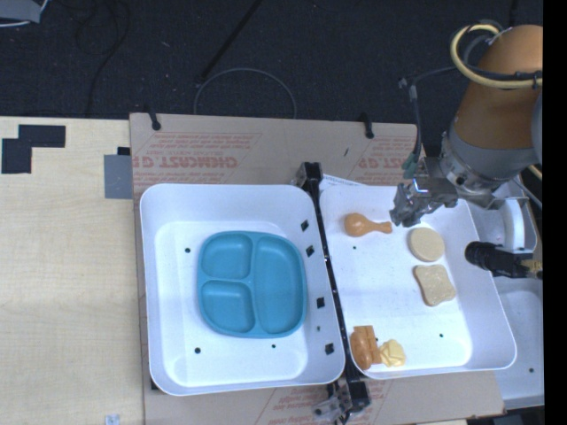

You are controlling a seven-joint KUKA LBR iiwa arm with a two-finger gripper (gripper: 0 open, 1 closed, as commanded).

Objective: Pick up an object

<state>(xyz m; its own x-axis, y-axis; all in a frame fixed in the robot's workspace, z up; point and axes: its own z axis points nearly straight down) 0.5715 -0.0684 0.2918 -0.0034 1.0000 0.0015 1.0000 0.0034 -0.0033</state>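
A blue divided plate [251, 283] lay in the left bin [168, 211]. In the right bin [483, 343] sat a tan drumstick [365, 226], a round biscuit [426, 243], a bread slice [435, 284] and — against the near wall — two yellowish pieces [376, 349], hard to identify. The gripper [409, 209] hovered between drumstick and biscuit.

Right bin [478, 343] contains four food items lying flat: an orange-tan drumstick [365, 226] near the upper left, a pale round biscuit [426, 243] just right of it, and a tan bread slice [435, 284] directly below the biscuit. An orange and yellow piece [376, 348] lies at the lower left corner, well apart from the others.
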